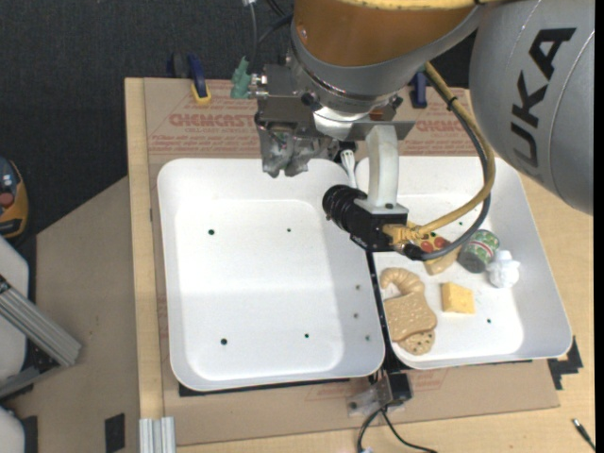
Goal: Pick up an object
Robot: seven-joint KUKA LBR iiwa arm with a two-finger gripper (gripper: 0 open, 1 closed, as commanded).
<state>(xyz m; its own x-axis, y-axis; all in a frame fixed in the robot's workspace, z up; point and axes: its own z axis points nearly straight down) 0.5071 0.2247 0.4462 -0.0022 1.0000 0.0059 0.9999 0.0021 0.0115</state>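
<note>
My gripper hangs over the far edge of the left bin, near its back right corner, under the big orange-banded wrist. The objects lie in the right bin: a tan toast-shaped piece, a small curled pastry-like piece, a yellow cheese-like block, a green can on its side, a small white object and a red-and-yellow item. All of them sit well to the right of and nearer than the gripper.
A black cylinder with a brass fitting and a yellow hose hangs over the divide between the bins. Blue clamps hold the cardboard base at the back. Cables run off the front edge.
</note>
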